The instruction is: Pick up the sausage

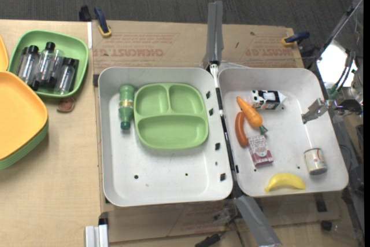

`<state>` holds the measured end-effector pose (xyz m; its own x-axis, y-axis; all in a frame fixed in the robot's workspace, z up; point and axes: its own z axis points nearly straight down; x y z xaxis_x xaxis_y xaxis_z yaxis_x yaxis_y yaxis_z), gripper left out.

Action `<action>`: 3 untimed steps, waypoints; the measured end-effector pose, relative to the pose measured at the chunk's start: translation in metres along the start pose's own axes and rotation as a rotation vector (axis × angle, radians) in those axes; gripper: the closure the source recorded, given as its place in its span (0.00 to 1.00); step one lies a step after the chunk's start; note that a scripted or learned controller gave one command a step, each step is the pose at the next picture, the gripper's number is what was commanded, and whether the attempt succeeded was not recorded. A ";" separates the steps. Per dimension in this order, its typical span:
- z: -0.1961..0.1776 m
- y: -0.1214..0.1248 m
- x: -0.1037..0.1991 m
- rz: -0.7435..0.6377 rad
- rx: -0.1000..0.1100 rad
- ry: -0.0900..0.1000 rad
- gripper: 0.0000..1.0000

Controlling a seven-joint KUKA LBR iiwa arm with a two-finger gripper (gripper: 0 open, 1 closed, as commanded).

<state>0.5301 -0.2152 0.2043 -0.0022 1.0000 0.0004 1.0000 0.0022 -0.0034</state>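
The sausage (pixel 240 128) is a short orange-red link lying lengthwise in the right bin (pixel 289 130), near its left wall. An orange carrot (pixel 250 113) touches its upper end, and a pink carton (pixel 261 151) lies just to its lower right. A grey part of my gripper (pixel 314 111) reaches in over the right bin's right rim, well to the right of the sausage and apart from it. Nothing is held in it.
The right bin also holds a black-and-white milk carton (pixel 267 99), a small can (pixel 315 161) and a banana (pixel 285 182). The left bin (pixel 162 182) holds a green divided plate (pixel 171 114) and a green bottle (pixel 126 106). Trays (pixel 49 63) stand on the far-left table.
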 end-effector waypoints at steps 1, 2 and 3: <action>-0.038 0.004 0.077 -0.004 -0.001 -0.001 0.00; 0.063 0.051 0.088 -0.131 0.000 -0.001 0.00; 0.102 0.067 0.113 -0.154 -0.001 -0.001 0.00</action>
<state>0.5968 -0.1022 0.1018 -0.1550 0.9879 0.0000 0.9879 0.1550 -0.0028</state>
